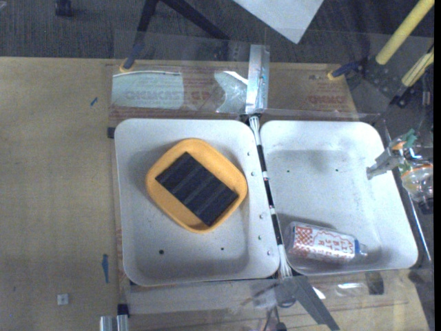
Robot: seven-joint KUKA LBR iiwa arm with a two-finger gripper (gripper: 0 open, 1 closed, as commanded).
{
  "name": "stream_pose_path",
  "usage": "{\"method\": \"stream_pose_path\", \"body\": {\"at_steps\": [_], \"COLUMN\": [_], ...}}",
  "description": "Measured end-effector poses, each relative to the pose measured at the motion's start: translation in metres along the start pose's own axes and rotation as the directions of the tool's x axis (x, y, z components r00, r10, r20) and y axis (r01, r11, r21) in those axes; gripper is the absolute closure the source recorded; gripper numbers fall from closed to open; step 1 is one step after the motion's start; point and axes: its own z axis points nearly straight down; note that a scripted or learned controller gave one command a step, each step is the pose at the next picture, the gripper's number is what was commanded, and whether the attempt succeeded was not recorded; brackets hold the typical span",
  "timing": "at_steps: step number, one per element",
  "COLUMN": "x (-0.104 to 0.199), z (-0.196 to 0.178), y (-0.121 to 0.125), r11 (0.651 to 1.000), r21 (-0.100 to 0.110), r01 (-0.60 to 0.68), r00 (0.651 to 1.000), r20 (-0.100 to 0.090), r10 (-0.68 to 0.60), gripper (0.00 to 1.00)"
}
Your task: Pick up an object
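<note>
Two white bins side by side on a wood bench (pixel 48 185). Left bin (pixel 138 254): one yellow-orange rounded-square pad (pixel 196 185) with a dark ribbed panel on top, lying rotated, a bit up-left of bin centre. Right bin (pixel 324 157): one tube (pixel 322 242) with red-and-white print, on its side against the near wall, cap end pointing right. Clear plastic sheets (pixel 186 92) stand behind the bins, with a metal bracket (pixel 258 78) at the seam. Small metal and coloured parts (pixel 403 158) sit at the right bin's right rim; can't identify them. Blue clamps (pixel 349 67) at the back edge.
</note>
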Motion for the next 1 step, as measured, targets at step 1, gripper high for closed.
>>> {"method": "stream_pose_path", "body": {"at_steps": [1], "x": [0.0939], "z": [0.1526], "y": [0.0203], "r11": [0.993], "r21": [-0.003], "r01": [-0.121], "r00": [0.993], "r20": [0.001], "r10": [0.121], "gripper": [0.0]}}
